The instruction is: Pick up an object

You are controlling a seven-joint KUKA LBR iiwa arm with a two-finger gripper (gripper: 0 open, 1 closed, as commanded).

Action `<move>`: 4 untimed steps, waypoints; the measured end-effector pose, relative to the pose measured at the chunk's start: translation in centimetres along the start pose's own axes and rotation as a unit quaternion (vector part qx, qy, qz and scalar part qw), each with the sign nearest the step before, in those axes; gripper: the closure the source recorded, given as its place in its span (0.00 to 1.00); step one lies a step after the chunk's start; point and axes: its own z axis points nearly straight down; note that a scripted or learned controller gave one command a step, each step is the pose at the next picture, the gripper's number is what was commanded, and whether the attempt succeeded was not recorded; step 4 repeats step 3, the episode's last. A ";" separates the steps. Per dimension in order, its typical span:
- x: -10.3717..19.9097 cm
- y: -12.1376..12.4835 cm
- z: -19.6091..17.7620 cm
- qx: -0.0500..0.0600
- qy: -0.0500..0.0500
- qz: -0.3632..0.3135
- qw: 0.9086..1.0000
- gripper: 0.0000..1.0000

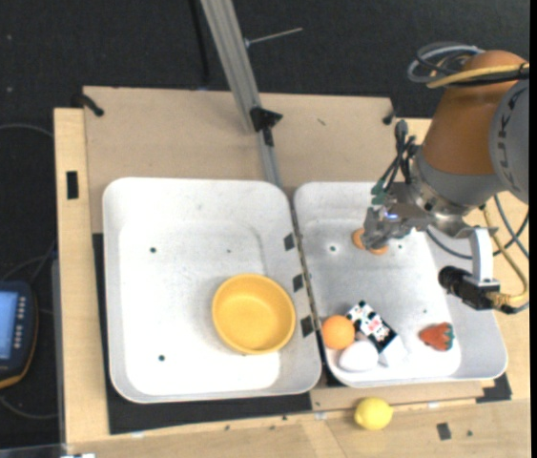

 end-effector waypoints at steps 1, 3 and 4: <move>6.0 1.7 0.2 -0.001 0.001 -0.003 1.000 1.00; 14.8 5.9 -0.9 -0.001 0.001 -0.003 1.000 1.00; 14.8 5.9 -0.9 -0.001 0.001 -0.003 1.000 1.00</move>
